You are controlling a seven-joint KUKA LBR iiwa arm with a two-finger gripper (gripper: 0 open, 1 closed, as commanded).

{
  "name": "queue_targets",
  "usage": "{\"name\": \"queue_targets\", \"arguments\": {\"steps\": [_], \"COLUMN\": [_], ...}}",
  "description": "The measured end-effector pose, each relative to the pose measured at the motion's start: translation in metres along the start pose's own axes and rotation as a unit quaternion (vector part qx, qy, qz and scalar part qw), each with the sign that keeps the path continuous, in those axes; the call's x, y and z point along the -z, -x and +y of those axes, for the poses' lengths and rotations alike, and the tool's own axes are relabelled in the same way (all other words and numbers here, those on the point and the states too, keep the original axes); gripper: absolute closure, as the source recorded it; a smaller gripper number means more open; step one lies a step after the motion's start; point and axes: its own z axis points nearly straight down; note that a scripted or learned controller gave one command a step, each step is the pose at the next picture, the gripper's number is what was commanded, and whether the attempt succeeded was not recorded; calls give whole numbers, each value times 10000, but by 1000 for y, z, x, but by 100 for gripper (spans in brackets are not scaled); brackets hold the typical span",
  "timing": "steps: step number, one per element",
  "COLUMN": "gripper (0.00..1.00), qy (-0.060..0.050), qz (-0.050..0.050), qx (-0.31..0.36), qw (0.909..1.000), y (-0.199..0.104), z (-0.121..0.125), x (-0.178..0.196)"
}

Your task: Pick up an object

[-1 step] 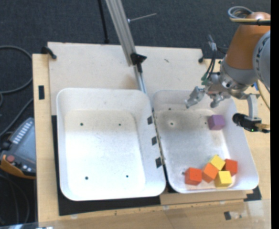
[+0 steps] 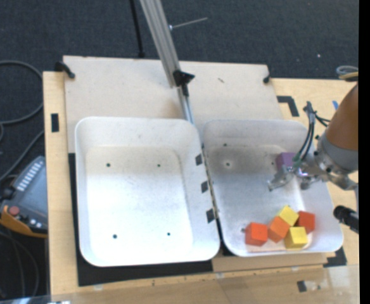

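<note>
Where the frame's lower edge cuts across the table (image 2: 58, 284), pale wood shows below two white bins set side by side. At the lower right, in the near corner of the right bin (image 2: 236, 249), five small blocks lie bunched together: an orange-red block (image 2: 256, 234) on the left of the group, an orange block (image 2: 278, 228) touching it, a yellow block (image 2: 297, 237) at the near right, a second yellow block (image 2: 288, 215) just behind, and a red block (image 2: 306, 220) furthest right, near the bin's wall. All rest on the bin floor, apart from the arm. Filling the lower left and centre, the left bin (image 2: 83, 189) has a speckled floor with a few dark dots. At the far left edge, beside the table, a handheld pendant (image 2: 23, 198) with an orange rim lies among black cables (image 2: 1, 106). Further up at the right edge, the arm (image 2: 342, 138) reaches in, its orange band above a grey wrist, and the gripper (image 2: 285, 175) hangs over the middle of the right bin, well behind the cluster. Whether the fingers are spread or pressed together cannot be told at this size. A small purple object (image 2: 287, 159) shows just at the gripper; whether it is pinched cannot be told. Beyond the bins, a bare board (image 2: 121, 87) covers the table's far part, and a slanted aluminium bar (image 2: 163, 37) rises toward the top of the frame over dark carpet (image 2: 45, 18).
</note>
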Motion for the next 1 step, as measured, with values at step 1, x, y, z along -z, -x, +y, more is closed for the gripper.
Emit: {"name": "queue_targets", "arguments": {"steps": [1], "gripper": [0], "qy": [51], "qz": [-4], "qx": [24], "qw": [10000], "y": [-17], "z": [-20], "x": [-64]}}
